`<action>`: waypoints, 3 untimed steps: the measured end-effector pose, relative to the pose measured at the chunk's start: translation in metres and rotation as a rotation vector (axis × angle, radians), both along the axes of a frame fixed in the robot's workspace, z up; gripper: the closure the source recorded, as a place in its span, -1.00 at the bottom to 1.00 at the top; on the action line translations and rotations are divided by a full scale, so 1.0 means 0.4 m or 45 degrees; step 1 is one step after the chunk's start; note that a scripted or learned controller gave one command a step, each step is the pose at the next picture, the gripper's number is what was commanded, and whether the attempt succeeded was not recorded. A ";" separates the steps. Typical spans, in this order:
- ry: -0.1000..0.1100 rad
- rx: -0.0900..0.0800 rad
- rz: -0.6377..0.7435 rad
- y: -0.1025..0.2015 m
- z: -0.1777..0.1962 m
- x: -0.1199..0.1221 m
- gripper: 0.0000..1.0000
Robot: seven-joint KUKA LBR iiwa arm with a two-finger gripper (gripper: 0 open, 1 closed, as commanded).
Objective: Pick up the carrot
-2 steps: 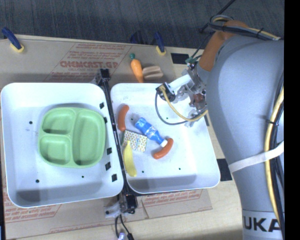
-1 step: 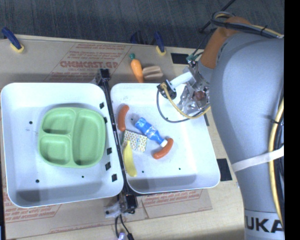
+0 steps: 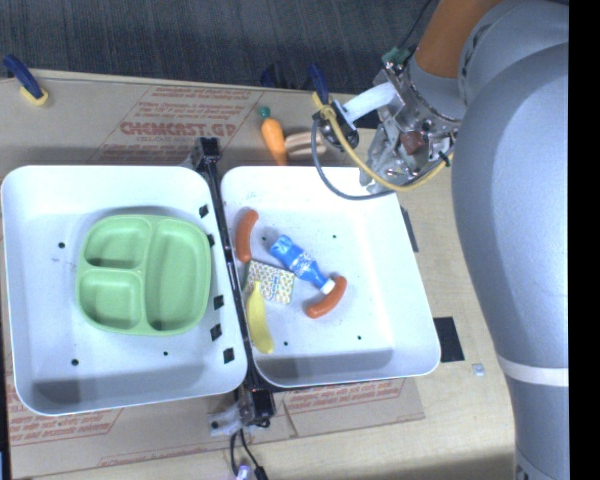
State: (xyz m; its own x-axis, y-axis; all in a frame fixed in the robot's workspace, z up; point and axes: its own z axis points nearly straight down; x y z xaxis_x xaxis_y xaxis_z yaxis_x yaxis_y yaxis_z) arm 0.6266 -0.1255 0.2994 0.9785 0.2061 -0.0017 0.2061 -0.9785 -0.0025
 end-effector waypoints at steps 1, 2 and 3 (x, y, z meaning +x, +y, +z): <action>0.006 0.002 0.365 0.127 -0.125 -0.169 1.00; 0.000 -0.002 0.071 0.207 0.112 -0.125 1.00; 0.009 -0.001 0.126 0.284 -0.205 0.027 1.00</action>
State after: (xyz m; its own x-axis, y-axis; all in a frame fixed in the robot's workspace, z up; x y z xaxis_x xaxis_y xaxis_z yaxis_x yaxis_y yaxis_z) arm 0.6374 -0.0120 0.2173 0.9533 0.3017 -0.0089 0.3017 -0.9534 -0.0034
